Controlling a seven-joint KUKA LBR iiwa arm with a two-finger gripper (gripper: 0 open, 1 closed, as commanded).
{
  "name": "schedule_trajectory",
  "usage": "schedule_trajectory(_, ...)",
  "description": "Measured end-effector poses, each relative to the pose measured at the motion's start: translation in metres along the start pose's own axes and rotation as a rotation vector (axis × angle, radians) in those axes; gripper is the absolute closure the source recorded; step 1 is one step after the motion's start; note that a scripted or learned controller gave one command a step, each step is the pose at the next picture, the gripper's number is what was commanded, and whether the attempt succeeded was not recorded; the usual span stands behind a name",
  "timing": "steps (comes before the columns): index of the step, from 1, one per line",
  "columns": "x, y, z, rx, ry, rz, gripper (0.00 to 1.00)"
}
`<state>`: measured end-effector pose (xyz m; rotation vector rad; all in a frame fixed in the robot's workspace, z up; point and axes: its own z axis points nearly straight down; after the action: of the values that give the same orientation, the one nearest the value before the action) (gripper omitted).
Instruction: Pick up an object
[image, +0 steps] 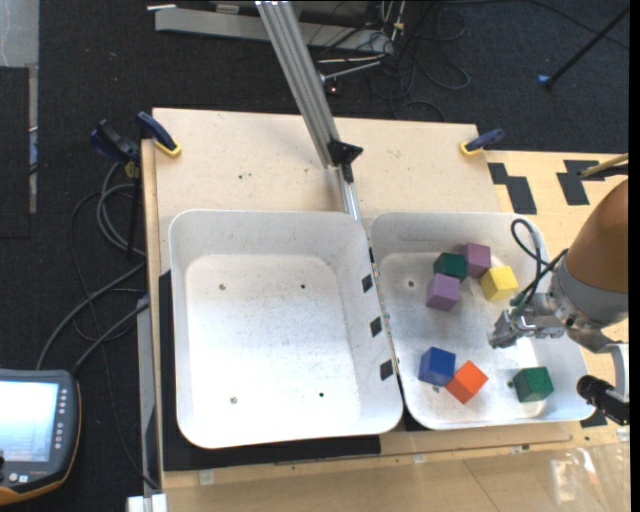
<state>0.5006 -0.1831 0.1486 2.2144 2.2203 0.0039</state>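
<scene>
Hovered, claw (512, 330), over the right bin (400, 390), fingers too blurred to tell whether spread or closed, nothing visibly between them. Lay just above-left of the claw, yellow cube (498, 282), with purple cubes (443, 291) and a dark green one (451, 265) beyond it. Sat below-right of the claw, green cube (532, 383); below-left, orange cube (467, 381) touching blue cube (436, 366). Stood left of the claw, second bin (190, 330), on the surface (250, 160).

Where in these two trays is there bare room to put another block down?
The left bin has a wide bare floor between its walls. The right bin is crowded: blocks cluster at the back by the yellow cube, more at the front around the orange cube, with the gripper between.
</scene>
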Motion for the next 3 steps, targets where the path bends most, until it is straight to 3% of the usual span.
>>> schedule_trajectory(2, -0.009, -0.007, -0.116, -0.002, -0.001, -0.001, 1.0)
schedule_trajectory(3, 0.044, 0.015, -0.121, 0.003, 0.003, -0.005, 1.0)
